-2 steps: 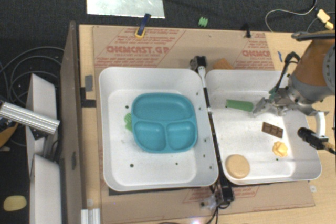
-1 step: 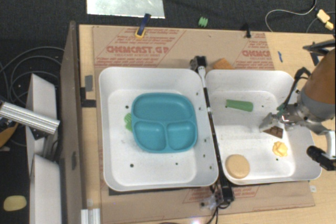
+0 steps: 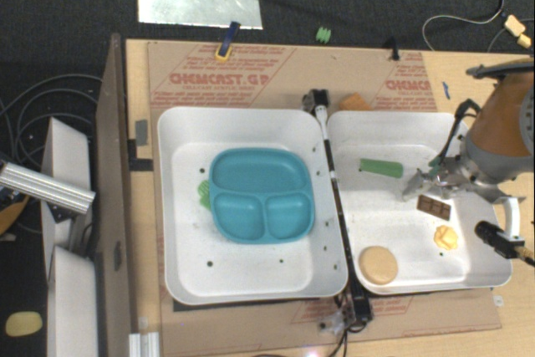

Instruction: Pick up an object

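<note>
Two white bins side by side on bench. Left bin (image 3: 180, 180): teal divided plate (image 3: 261, 195) near centre, w/ a small green item (image 3: 204, 193) poking out from under its 9 o'clock edge, too hidden to identify. Right bin (image 3: 393, 125): green flat block (image 3: 381, 168) toward 11 o'clock of bin floor; brown rectangular piece (image 3: 434, 207) right of centre; yellow lump (image 3: 446, 237) just beside it at brown piece's 5 o'clock; tan round disc (image 3: 378, 265) at bin's 7 o'clock corner, apart from the others. Arm enters from 3 o'clock, orange band visible at the edge. Gripper (image 3: 428, 180) low over right bin, just above the brown piece at its 11 o'clock, between it and the green block. Finger spread: can't tell, metal parts blur together at this angle. Nothing seen held. All four right-bin items lie on bin floor. Orange object (image 3: 355, 102) outside bins, behind right bin at 12 o'clock.
</note>
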